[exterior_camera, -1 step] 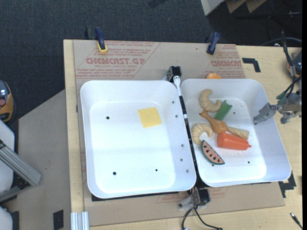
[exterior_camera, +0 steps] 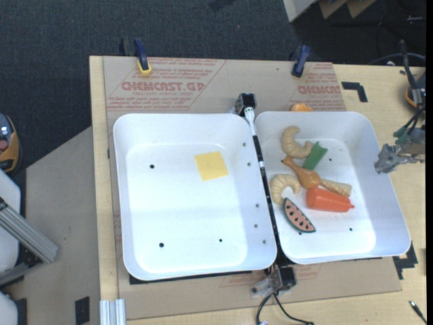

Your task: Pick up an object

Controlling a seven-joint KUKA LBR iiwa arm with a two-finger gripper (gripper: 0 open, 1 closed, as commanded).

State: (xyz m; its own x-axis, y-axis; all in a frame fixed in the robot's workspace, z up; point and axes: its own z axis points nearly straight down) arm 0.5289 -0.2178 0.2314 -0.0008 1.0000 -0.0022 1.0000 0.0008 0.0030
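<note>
Gripper (exterior_camera: 391, 156) at right bin's (exterior_camera: 365, 246) right rim; jaw state indiscernible, nothing seen held.
Left bin (exterior_camera: 135, 249): yellow square (exterior_camera: 211, 166). Right bin: watermelon slice (exterior_camera: 298, 217), carrot (exterior_camera: 327, 200), green piece (exterior_camera: 314, 155), pale curved pieces.

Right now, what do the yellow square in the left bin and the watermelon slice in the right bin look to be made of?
Yellow square: looks like thin flat plastic or foam, matte, with even colour and no glare; which one is unclear. Watermelon slice: likely moulded toy plastic, with painted red flesh, dark seeds and a dark rind edge, slightly smooth. Both are guesses from appearance alone.
</note>
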